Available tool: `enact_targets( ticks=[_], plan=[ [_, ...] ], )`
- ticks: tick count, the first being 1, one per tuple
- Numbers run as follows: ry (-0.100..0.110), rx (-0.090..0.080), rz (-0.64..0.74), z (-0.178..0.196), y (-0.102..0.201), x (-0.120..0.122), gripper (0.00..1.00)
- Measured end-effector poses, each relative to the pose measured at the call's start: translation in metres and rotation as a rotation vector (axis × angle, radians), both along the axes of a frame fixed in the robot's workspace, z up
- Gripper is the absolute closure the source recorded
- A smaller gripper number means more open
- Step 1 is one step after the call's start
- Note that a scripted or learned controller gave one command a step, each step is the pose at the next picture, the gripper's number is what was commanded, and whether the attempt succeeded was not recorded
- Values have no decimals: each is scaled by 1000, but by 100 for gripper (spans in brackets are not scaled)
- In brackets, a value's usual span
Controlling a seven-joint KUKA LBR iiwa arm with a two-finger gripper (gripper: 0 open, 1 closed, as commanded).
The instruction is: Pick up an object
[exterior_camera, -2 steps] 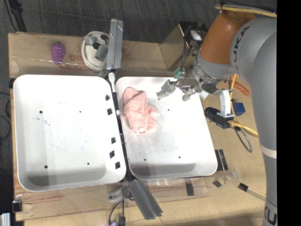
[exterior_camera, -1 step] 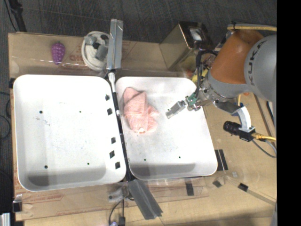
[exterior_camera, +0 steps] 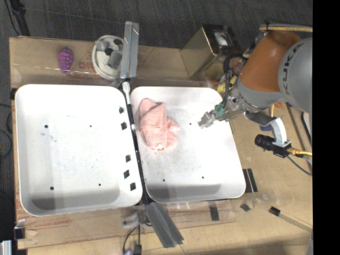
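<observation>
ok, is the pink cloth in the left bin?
No, the pink cloth lies in the right bin, near its left wall, apart from the gripper.

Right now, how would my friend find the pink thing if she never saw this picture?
Look at the two white bins side by side and pick the right bin, the one the grey and orange arm reaches over. Near its left wall lies a crumpled pink cloth. It is the only soft, pink thing in the bins; the claw is metal.

Crumpled pink cloth lies in the right bin's left half.
</observation>
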State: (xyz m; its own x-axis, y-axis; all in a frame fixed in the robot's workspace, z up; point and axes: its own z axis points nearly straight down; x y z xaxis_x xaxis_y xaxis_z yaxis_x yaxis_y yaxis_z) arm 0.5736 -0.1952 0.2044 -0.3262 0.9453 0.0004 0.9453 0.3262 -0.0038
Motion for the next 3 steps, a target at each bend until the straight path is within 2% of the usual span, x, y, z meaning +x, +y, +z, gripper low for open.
enact_targets(
  ticks=[1, 2, 3],
  plan=[
    [0, 0, 0, 0, 0, 0, 0],
    [1, 1, 0, -102, 43, 39, 0],
    [-4, -1, 51, -111, 75, 26, 0]
  ],
)
